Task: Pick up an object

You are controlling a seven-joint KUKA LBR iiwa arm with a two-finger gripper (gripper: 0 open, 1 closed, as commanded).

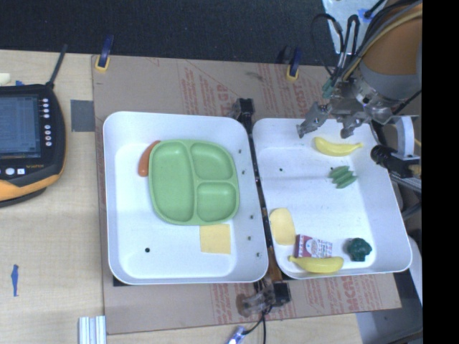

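Note:
My gripper (330, 125) hangs over the back of the right bin (380, 213), its two fingers spread apart with nothing between them. A yellow banana (337, 147) lies just below and right of the fingertips. A green pea pod (342, 176) sits a little nearer. At the bin's front lie a pale yellow piece (282, 226), a small red-and-white carton (313, 247), a second banana (316, 265) and a dark green broccoli (358, 249).
The left bin (122, 192) holds a green divided plate (193, 181), a yellow cheese slice (216, 239) and an orange-red sausage (145, 160) tucked beside the plate. A teach pendant (25, 142) lies at the far left of the bench.

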